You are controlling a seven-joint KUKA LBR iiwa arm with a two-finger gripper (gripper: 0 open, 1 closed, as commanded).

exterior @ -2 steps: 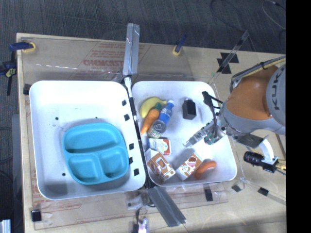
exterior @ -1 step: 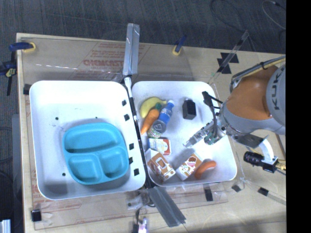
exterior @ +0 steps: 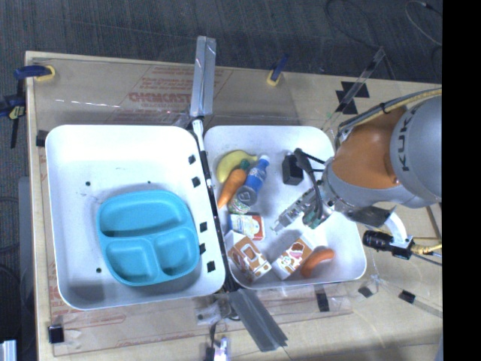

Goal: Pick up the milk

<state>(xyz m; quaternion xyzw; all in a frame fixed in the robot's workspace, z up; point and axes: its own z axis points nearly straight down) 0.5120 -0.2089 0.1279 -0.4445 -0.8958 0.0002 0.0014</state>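
Because the gripper (exterior: 299, 213) hung open and empty above the right bin (exterior: 342, 265), with the milk (exterior: 291, 258) wedged between the sausage (exterior: 318, 259) and another carton (exterior: 249, 256), its fingers risked snagging a neighbour.

The two bins (exterior: 68, 201) are white. The divided tray (exterior: 147, 237) in the left bin is light blue. In the right bin, the banana (exterior: 231, 162) is yellow, the carrot (exterior: 231, 186) orange, the bottle (exterior: 256, 177) blue, and the cartons (exterior: 248, 256) red-brown with white. The arm (exterior: 376, 160) is grey and orange.
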